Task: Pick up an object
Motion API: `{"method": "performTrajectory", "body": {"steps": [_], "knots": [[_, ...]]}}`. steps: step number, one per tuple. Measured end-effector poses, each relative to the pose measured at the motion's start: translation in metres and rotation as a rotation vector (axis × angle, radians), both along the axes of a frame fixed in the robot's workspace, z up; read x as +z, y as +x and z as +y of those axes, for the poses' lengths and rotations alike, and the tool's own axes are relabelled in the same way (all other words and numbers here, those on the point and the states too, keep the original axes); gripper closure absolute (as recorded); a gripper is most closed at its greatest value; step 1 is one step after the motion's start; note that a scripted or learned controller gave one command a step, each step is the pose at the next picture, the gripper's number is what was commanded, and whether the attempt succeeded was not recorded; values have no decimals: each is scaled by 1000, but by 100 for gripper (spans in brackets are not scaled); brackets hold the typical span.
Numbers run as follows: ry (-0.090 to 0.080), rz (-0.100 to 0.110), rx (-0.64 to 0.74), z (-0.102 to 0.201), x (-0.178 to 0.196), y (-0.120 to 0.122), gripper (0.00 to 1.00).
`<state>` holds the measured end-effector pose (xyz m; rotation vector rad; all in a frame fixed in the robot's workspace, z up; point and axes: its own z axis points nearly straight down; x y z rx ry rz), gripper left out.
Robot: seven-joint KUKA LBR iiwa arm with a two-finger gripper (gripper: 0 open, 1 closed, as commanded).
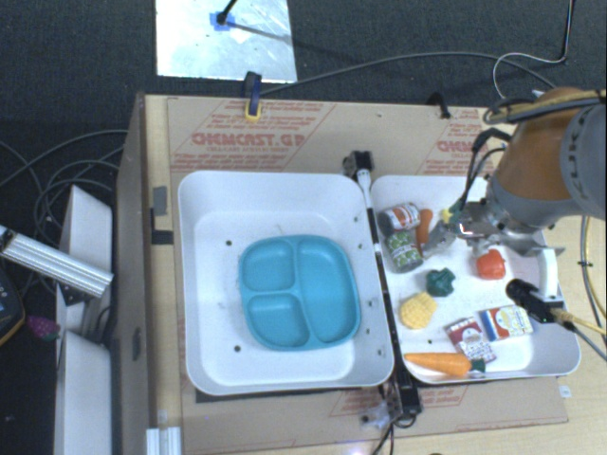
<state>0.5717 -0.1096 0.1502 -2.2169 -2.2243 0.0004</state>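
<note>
The right bin (560,354) holds several toy foods: a small can (401,218), a green-labelled jar (405,250), a small carrot (424,226), a dark green piece (439,281), a yellow corn (418,310), a red fruit (490,264), a carton (504,323), a red box (469,336) and a long carrot (438,362). My gripper (444,238) hangs low over the upper middle of this bin, just right of the small carrot and the jar, above the dark green piece. I see nothing held in it.
The left bin (204,254) contains a blue divided plate (299,290). A black divider rail (375,254) runs between the bins. The arm's orange band (531,164) and wrist loom over the right bin's back right. Cables trail at the right.
</note>
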Motion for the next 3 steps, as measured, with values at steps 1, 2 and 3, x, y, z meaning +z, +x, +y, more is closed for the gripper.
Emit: {"method": "performTrajectory", "body": {"steps": [1,2,3], "knots": [[-1,-2,-2,-15,-66,-26,0],[-1,-5,-1,-15,-55,-24,100],[0,-5,0,56,35,-5,100]]}}
